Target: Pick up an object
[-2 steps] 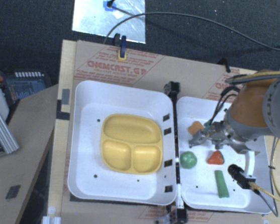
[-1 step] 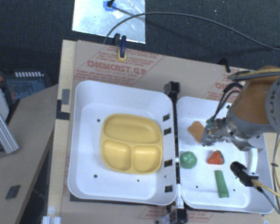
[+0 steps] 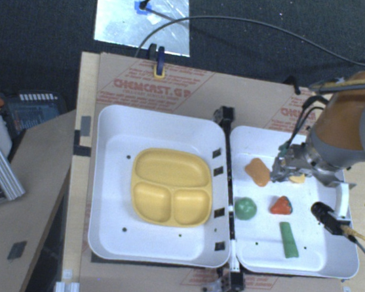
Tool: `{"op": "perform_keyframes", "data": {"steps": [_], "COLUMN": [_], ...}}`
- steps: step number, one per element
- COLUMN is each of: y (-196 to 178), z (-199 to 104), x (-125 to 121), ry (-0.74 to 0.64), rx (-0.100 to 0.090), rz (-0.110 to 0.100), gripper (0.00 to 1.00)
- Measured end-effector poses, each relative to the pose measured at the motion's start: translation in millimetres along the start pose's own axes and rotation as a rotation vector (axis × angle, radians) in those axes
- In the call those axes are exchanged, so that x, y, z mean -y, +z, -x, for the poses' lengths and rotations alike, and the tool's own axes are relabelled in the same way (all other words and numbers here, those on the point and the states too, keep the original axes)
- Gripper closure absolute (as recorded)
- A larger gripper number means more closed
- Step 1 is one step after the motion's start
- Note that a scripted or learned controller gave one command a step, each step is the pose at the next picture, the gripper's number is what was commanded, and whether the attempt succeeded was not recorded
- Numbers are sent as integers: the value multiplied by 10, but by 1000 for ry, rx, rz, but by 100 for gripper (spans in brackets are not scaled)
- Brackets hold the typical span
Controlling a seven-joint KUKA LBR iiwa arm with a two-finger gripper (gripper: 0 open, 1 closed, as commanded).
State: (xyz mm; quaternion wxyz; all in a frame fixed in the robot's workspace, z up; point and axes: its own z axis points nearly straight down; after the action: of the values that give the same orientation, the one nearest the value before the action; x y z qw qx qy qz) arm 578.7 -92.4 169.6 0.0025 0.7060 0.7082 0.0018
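A cardboard-topped table (image 3: 176, 88) stands on dark carpet and carries two shallow white bins side by side, seen from the fixed camera above. The left bin (image 3: 110, 166) holds a yellow divided tray (image 3: 169, 187), lying flat near its middle. The right bin (image 3: 334, 256) holds the loose pieces: an orange lump (image 3: 257, 172) near the upper left, a green round piece (image 3: 245, 208) below it, a small red piece (image 3: 281, 205) to that one's right, and a green stick (image 3: 288, 240) lying slantwise toward the bin's lower edge. The grey arm with its orange band (image 3: 344, 119) reaches in from the right, its gripper (image 3: 287, 167) low over the right bin, just beside the orange lump. Whether the jaws are released or clenched cannot be told, and nothing can be seen between them.
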Motion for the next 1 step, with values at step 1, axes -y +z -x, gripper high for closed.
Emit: {"op": "perform_keyframes", "data": {"steps": [1], "y": [-650], "z": [7], "x": [-18], "ry": [-1], "rx": [0], "rz": [2], "gripper": [100]}}
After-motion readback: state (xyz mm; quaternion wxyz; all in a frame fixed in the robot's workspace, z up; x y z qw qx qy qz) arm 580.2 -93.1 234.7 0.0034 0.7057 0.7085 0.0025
